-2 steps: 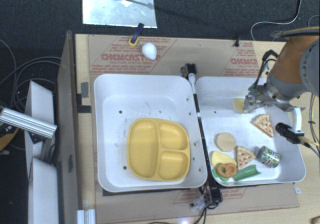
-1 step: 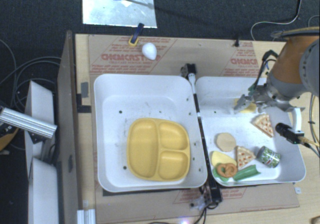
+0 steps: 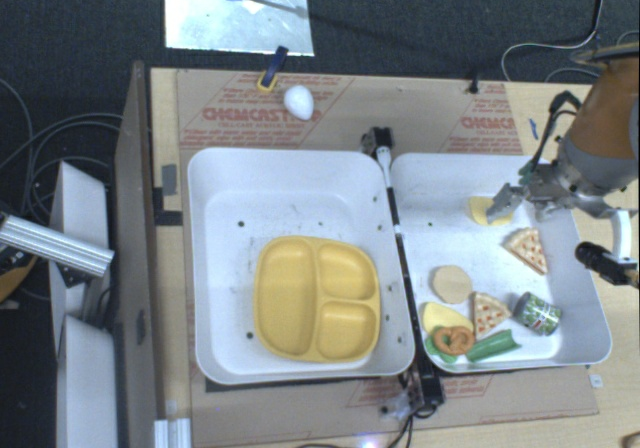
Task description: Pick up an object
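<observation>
The right bin [image 3: 590, 336] holds several toy foods. A yellow wedge [image 3: 483, 211] lies at its back and a pizza slice [image 3: 527, 249] sits right of centre. Toward the front are a tan round biscuit [image 3: 451, 284], a second pizza slice [image 3: 489, 314], a small green can [image 3: 538, 313], a yellow piece [image 3: 438, 317], an orange ring [image 3: 453, 340] and a green pod [image 3: 490, 345]. My gripper [image 3: 516, 197] hangs low over the back of this bin, just right of the yellow wedge and above the first pizza slice. Nothing is visibly held.
The left bin [image 3: 230, 186] carries a yellow divided plate [image 3: 318, 298]. A black divider [image 3: 393, 226] runs between the bins. A white egg-shaped object [image 3: 298, 101] lies on the cardboard behind the left bin. The arm's orange and grey body [image 3: 605, 141] overhangs the right bin's back corner.
</observation>
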Tool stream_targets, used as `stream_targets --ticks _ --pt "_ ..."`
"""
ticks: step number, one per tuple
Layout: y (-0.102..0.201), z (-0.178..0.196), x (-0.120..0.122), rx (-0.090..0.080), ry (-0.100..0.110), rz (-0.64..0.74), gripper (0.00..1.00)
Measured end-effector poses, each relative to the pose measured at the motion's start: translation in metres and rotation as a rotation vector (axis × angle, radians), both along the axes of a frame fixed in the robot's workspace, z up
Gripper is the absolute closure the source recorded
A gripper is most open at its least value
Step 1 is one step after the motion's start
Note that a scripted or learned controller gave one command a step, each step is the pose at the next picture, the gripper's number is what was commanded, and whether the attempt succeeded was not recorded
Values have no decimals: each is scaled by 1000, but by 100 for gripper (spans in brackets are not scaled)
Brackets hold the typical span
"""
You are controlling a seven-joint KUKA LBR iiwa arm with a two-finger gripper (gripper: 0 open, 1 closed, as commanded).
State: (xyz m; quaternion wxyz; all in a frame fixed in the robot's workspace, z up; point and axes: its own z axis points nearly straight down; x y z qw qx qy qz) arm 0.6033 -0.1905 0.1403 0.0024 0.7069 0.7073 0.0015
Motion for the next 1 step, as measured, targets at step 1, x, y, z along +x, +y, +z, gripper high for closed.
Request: stream_targets --ticks 1 --pt "-17 -26 -34 1 7 -2 0"
